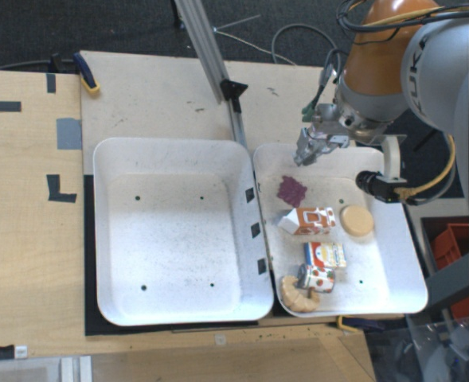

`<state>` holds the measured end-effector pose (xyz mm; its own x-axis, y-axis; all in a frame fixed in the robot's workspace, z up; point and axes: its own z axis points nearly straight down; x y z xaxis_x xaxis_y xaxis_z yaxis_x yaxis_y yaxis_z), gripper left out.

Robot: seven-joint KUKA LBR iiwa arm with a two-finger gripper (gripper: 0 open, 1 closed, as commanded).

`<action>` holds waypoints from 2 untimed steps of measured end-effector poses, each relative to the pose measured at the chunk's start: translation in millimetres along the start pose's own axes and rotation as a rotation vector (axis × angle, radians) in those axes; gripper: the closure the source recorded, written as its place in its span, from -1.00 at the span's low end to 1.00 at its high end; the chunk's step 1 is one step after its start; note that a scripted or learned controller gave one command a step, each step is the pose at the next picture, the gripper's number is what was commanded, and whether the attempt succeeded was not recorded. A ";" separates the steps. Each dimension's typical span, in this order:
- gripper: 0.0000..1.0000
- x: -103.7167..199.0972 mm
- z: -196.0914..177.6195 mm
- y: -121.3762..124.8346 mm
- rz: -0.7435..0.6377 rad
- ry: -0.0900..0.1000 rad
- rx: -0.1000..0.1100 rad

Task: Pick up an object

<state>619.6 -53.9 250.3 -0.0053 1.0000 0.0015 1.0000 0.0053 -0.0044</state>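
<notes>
The bench [154, 102] is a light wooden surface bearing two shallow white bins side by side, touching: the left bin [170, 229] and the right bin [393, 269]. Grey tape patches [68, 134] mark the bench's left portion.

The desk [27, 237] looks like pale wood, matt, with grey tape patches. Both bins, the left bin [170, 229] and the right bin [393, 269], look like smooth white plastic, faintly speckled. The arm [425, 38] has a glossy orange band and a smooth grey shell; the gripper [307, 154] looks like dull metal. The two small cartons [310, 221] seem printed cardboard. The purple piece [292, 190] looks soft and matt. A slanted rail [206, 46] looks like brushed metal.
</notes>
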 end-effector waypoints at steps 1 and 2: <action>1.00 53.5 11.9 -29.0 -0.001 0.000 0.001; 1.00 102.2 26.1 -50.5 -0.001 0.000 0.001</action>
